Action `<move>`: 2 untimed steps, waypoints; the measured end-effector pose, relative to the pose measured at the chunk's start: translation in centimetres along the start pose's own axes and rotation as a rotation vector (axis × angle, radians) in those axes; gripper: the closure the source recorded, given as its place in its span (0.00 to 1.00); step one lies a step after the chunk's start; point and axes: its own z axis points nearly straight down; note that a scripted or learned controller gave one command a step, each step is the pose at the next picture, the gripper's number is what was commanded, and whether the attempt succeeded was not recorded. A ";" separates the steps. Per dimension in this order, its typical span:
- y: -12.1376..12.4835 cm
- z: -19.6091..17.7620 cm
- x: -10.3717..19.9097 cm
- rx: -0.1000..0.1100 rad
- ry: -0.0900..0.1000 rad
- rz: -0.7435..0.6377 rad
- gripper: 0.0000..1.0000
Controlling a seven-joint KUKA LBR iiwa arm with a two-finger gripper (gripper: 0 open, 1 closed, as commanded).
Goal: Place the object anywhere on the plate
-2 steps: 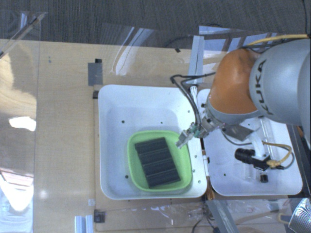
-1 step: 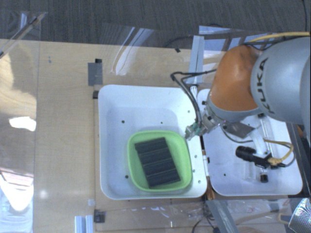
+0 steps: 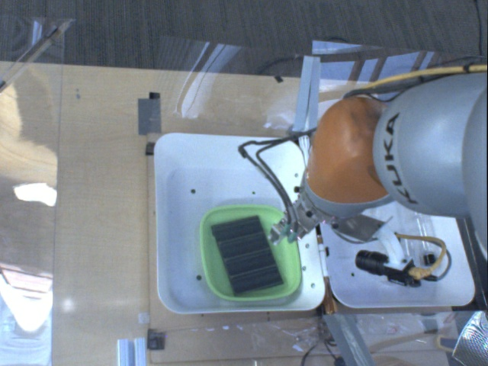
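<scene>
1. Arm (image 3: 435,151): it enters from the right and its grey body overhangs the seam between the two bins. This reach suits work over the left bin, which holds the plate.
2. Left bin (image 3: 171,204): white and shallow. It walls in the plate at its near right, so nothing can slide onto the desk. The right bin (image 3: 457,284) lies partly under the arm.
3. Plate (image 3: 207,242): green, raised rim, sitting flat on the bin floor.
4. Object (image 3: 245,255): a dark ribbed slab. It lies flat and aslant on the plate, wholly inside the rim. Placement is judged as achieved.
5. Jaws: just above the plate's right rim, close beside the slab's right edge. Nothing is seen between them. Whether they are spread or pressed together cannot be told, nor whether they touch the slab.

Surface and room:
- Desk (image 3: 91,242): pale wood, smooth, with bright glare patches at left.
- Floor (image 3: 229,14): dark ribbed carpet beyond the far edge.
- A small dark bracket (image 3: 150,113) sits on the desk, just beyond the left bin's far left corner.
</scene>
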 end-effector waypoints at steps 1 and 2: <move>0.0 0.0 0.0 0.000 0.000 0.001 0.00; 1.0 0.7 -1.4 -0.002 -0.001 0.004 0.00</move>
